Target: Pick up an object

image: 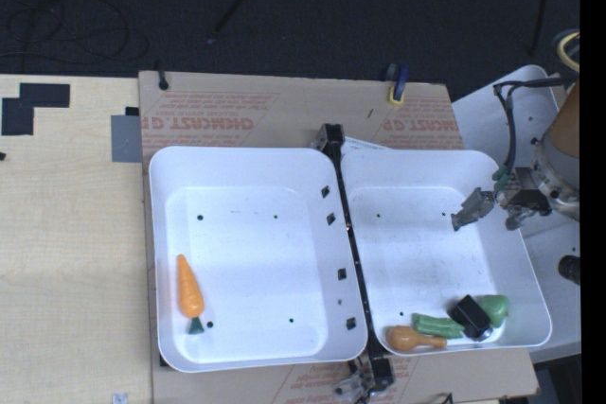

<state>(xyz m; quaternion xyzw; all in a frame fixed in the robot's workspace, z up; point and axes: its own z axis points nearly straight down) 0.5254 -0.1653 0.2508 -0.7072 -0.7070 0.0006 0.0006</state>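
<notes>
Across the bench sit two shallow white plastic bins side by side, the left-hand bin (241, 167) and the right-hand bin (417, 167), meeting at a dark seam down the middle. Reaching in from the right comes the grey arm (559, 175), and its two-finger gripper (494, 208) hangs over the right bin's far right side, grey fingers (469, 208) splayed apart with nothing between them. Empty-handed, then!

Now the candidates. Down by the left bin's near left corner lies an orange toy carrot with a small green tip (189, 289), alone on the floor, well apart from everything. Over at the right bin's near right corner there's a huddle: a pale green rounded lump (493, 307), a small black block (470, 316) resting against it, a long green pod-shaped toy (436, 326) beside that, and a tan pear-shaped piece (414, 339) touching the pod's end. What that black block is made of I can't say at this size.

My call: these look like light, stiff plastic toys, probably smooth and prone to slipping. The pod looks the nearer target; pinch it across its narrow middle, though crowding neighbours may get nudged.
</notes>
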